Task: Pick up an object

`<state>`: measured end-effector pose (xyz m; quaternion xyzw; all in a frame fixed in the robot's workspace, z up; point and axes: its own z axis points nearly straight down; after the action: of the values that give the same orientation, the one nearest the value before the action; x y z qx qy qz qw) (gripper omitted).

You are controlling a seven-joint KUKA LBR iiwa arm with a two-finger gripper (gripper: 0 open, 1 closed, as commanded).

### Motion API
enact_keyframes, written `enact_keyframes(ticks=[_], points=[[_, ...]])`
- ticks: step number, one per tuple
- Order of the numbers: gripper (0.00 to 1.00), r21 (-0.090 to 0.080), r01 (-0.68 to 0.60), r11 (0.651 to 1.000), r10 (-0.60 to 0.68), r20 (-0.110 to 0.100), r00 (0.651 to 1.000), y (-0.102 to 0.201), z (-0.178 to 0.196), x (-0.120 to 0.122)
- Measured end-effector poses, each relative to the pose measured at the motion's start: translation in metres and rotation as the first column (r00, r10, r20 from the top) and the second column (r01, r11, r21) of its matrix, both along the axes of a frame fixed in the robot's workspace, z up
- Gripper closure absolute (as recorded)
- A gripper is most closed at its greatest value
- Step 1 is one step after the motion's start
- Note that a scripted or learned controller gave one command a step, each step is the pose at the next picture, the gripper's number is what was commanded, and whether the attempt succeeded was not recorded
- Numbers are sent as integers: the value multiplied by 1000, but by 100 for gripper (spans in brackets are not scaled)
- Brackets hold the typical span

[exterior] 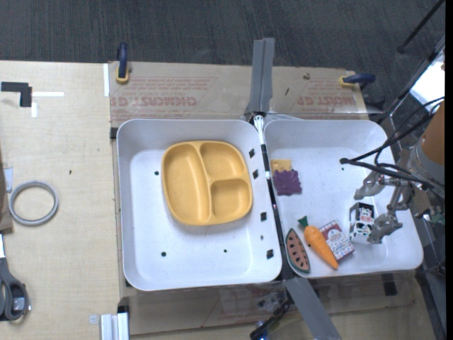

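Two fingers (386, 218) hang over the right-hand bin (311, 129), and they look spread apart with nothing between them; the gripper (376, 214) straddles the space just right of a small black-and-white carton (362, 222), which lies on the bin floor beside the lower finger rather than in its grasp. I judge that carton to be the likeliest target, since the fingers sit low and close to it, one tip near its upper edge and one near its lower corner.

Just left of the carton lie a small red-and-white box (336, 238) and an orange toy carrot (320, 244), touching or nearly so, with a watermelon slice (297, 251) propped against the bin's lower-left rim. Further up sit a purple grape bunch (287, 183) and a yellow piece (281, 165) just above it, well apart from the gripper. The clutter gathers at the low near side, probably because the bin floor slopes that way.

Beyond the divider, the left bin (141, 261) holds a yellow divided plate (207, 183), flat and upright. On the counter (56, 147) at far left rest a roll of tape (31, 202) and scissors (13, 297).
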<state>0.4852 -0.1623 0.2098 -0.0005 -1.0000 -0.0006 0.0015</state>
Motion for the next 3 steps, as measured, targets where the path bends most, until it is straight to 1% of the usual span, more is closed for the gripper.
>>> enact_keyframes(ticks=[1,2,3], points=[[0,-1,282,960,-282,2,960,4,-117,-7],[0,-4,649,760,-649,-1,760,59,-121,-8],[100,-7,647,762,-647,-4,762,59,-115,-8]])
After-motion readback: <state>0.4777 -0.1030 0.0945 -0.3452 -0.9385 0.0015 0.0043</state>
